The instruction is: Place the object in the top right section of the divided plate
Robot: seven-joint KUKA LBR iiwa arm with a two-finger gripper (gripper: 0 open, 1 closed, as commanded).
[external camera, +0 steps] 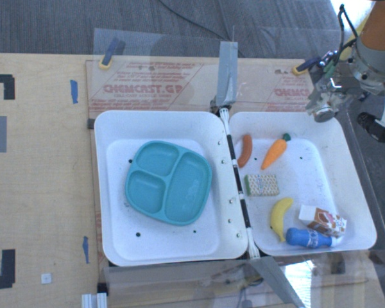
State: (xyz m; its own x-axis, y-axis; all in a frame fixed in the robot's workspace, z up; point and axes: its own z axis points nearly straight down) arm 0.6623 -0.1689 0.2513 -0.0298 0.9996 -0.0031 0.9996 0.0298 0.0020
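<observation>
Pincer at far right corner, over bin rim.
Grip state unclear; teal divided plate in left bin.

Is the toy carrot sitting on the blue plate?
No, the carrot lies in the right bin, next to the sausage, while the blue plate sits apart in the left bin.

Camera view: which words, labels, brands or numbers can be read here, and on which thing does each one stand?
"CHEMCAST GP": red print, on the clear sheet behind the left bin.
Red print on the clear sheet behind the right bin: cut off and too blurred to read.
Label of the blue bottle: too small to read.
Printing on the small carton: too small to read.
</observation>
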